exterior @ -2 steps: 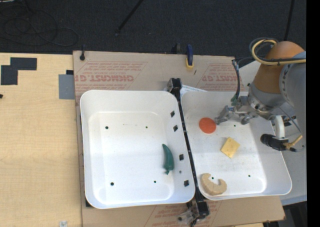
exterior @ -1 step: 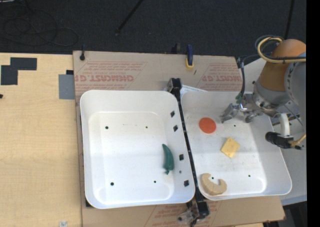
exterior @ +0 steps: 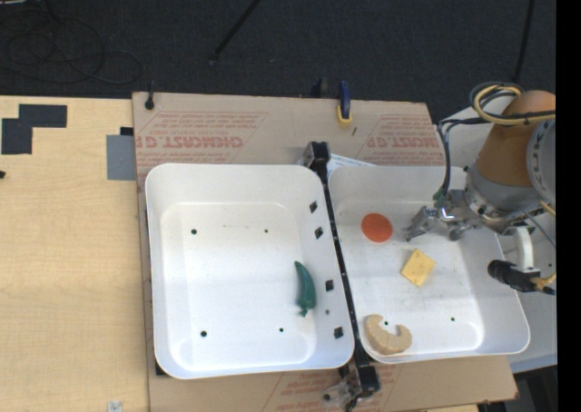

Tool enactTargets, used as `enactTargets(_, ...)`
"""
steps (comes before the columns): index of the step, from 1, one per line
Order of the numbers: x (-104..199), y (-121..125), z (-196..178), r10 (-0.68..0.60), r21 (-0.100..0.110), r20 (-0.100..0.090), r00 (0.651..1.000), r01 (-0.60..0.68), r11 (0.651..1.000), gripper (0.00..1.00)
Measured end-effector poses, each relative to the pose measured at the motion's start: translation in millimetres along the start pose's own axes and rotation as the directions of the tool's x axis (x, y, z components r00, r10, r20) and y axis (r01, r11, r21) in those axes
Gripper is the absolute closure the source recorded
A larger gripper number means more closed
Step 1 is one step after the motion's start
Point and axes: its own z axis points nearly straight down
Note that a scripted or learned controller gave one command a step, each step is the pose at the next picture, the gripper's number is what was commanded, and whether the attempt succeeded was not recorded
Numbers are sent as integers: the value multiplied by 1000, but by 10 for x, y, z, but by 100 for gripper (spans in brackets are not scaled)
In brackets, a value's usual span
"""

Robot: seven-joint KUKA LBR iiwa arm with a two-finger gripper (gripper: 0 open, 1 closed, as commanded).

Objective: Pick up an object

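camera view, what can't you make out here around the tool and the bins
- Tool: too small and blurred in the camera view to tell whether it is open or shut.
- Arm: cut off by the right edge.
- Green object in the left bin: too small to identify.

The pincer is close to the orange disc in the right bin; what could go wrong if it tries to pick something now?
1. The pincer sits beside the orange disc, not over it, so it may close on nothing.
2. The yellow block lies close below; a descent could knock it aside.
3. The disc looks flat, so it may slip out.
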Motion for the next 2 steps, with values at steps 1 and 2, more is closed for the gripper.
enactTargets(1,255,351,-7,-3,-6,0,1000,3,1000,0)
enactTargets(2,-31,-943,-163,8,6,-2,1000,-8,1000,0)
